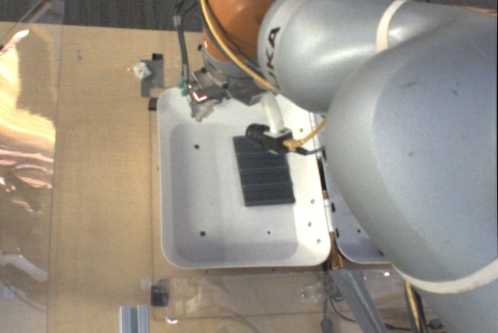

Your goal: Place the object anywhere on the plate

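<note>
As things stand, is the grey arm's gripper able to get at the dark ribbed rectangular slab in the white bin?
Probably yes. The dark ribbed rectangular slab lies flat in the shallow white bin with its top bare, and the gripper hangs over the bin's far corner, apart from it.
</note>
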